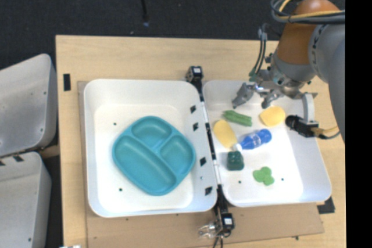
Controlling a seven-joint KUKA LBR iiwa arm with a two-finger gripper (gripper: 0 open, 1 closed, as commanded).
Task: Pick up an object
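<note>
The gripper (254, 96) is hanging over the far part of the right bin (302, 183) with its two fingers spread well apart, and nothing is sitting between them; neither fingertip appears to be touching an object. Just below the left finger, a long green piece (238, 118) is lying at a slant, and just below the right finger a yellow rounded piece (272, 116) is resting close to the fingertip. A little further toward the camera, a second yellow piece (224, 133) is lying beside a blue and white object (255, 139), the two sitting nearly touching. Beyond those, a dark green block (235, 161) and a bright green lumpy piece (264, 175) are lying apart from each other. That is making six loose objects in this bin: two yellow, three green, one blue. The bin floor to the right of and nearer than the objects is lying bare, giving open room. Farthest off, to the gripper's left across the dividing rims, the left bin (99, 183) is holding one teal divided tray (153, 154), with bare white floor all around it.
</note>
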